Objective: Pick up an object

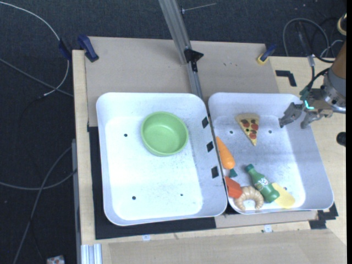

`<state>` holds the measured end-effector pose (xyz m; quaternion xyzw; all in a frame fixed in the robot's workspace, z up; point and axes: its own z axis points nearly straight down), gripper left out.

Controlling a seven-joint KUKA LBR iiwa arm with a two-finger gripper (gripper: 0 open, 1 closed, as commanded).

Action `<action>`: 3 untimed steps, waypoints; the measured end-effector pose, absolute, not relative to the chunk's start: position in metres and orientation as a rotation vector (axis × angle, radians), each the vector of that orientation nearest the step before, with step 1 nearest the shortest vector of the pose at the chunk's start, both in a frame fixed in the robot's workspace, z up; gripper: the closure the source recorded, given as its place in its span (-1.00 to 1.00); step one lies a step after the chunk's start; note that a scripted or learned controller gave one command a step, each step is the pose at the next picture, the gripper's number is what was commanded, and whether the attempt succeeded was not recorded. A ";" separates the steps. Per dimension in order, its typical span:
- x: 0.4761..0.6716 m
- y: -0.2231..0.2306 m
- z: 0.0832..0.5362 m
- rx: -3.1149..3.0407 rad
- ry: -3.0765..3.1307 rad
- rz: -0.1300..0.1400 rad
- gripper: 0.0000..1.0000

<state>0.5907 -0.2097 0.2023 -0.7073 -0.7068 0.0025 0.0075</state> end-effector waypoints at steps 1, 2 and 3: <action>0.593 -0.210 0.207 -2.216 -2.216 0.000 -1.00; 0.590 -0.202 0.145 -2.211 -2.213 0.007 -1.00; 0.589 -0.201 0.092 -2.212 -2.211 0.006 -1.00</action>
